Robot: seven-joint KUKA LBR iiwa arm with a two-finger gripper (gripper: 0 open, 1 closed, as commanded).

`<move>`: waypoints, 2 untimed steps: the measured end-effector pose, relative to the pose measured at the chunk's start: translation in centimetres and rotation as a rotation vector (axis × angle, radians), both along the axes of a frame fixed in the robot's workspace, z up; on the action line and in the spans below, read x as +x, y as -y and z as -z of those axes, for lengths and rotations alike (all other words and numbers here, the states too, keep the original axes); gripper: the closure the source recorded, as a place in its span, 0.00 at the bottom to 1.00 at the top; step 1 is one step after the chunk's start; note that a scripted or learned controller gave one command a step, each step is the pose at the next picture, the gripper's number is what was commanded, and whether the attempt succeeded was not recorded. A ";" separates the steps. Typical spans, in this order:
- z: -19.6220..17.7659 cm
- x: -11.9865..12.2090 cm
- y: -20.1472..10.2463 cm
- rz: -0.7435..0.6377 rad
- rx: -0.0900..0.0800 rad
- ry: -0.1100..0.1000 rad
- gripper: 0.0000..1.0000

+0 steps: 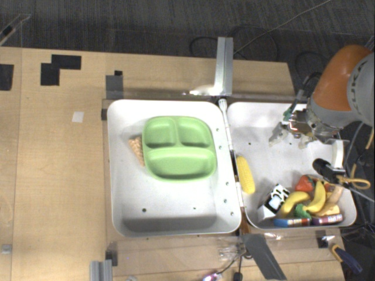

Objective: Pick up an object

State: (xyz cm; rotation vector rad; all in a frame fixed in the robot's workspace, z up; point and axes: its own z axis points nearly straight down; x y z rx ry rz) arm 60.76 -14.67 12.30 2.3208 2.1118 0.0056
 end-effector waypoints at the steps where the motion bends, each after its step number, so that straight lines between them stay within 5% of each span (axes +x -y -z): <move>1: -11.5 6.3 5.1 -0.129 -0.003 0.005 0.00; 2: -4.0 -1.2 1.4 -0.184 -0.001 -0.001 0.00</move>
